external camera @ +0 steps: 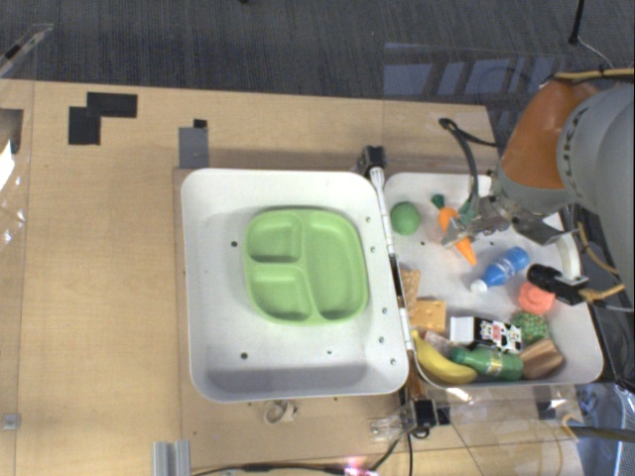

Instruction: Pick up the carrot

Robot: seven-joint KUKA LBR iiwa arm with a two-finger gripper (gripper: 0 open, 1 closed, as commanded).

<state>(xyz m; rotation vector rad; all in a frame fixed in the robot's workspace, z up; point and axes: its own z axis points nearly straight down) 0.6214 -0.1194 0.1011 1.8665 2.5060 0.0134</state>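
Reaching in from the right, the grey arm with its orange band hangs over the right bin, and its end effector sits low over the upper middle of that bin. The carrot lies directly under the end effector, its orange body slanting down to the right, with a small green top just above it. Whether the end effector is open, closed, or gripping the carrot I cannot tell; the metal parts blur together there. A green ball rests to the left of the carrot, near the bin's left wall. A blue bottle lies just below and to the right. A banana curves along the bin's lower edge. In the left bin sits a green divided plate. Both bins rest on the wooden surface.
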